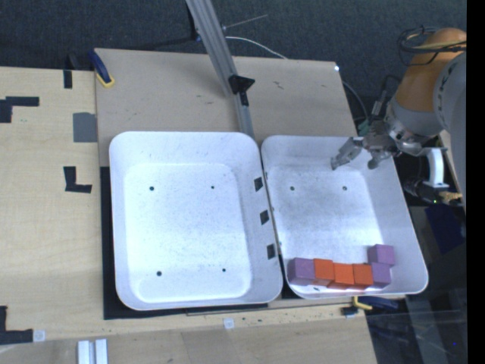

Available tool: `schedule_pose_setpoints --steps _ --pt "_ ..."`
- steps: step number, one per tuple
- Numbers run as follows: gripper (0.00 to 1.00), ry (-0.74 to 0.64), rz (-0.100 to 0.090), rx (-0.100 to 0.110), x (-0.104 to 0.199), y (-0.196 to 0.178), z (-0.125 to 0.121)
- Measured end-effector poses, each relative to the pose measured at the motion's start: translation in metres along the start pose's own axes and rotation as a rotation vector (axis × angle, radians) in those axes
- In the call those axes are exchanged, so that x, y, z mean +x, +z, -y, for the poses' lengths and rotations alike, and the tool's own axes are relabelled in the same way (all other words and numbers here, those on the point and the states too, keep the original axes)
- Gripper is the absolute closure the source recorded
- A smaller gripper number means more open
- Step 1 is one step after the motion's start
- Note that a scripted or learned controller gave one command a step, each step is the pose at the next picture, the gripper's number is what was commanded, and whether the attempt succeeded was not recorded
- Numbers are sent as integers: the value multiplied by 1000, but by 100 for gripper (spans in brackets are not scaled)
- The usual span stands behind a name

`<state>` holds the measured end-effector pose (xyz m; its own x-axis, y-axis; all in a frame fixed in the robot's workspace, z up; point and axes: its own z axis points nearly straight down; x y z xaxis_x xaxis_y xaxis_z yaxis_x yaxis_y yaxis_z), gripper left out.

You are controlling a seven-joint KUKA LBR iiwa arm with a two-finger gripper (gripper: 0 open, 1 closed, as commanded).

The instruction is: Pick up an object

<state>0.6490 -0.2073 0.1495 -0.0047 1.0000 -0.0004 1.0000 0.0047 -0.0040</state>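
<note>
Purple and orange blocks [345,270] in a row, right bin's [394,203] near edge

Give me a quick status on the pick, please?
Claw open, nothing held, over right bin's far edge. Purple and orange blocks clustered at near edge. Path clear.

**Around the bins: fixtures and markings**

A pale wooden tabletop [45,226] carries a lighter board [167,89], with dark carpet [91,14] beyond its far edge. A slanted aluminium rail [208,29] runs from the top of the view down to a black bracket [241,84] near the gap between the bins. Thin white cables [265,48] trail across the board's far side. Black tape pieces [19,106] and a grey patch [85,126] mark the tabletop at left. A blue-and-yellow clamp [102,70] grips the board's far left corner; another [371,303] sits at the near edge, just below the right bin.
</note>
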Motion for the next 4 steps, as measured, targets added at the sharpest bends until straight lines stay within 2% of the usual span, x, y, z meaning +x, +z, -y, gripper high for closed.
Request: schedule_pose_setpoints --steps 1,2,3,4 --pt "0 2 1 -2 -1 -5 1" --pt "0 -3 -3 -1 70 32 -28" --pt "0 10 3 -3 23 -22 44" --pt "0 1 0 -5 21 -8 -3"
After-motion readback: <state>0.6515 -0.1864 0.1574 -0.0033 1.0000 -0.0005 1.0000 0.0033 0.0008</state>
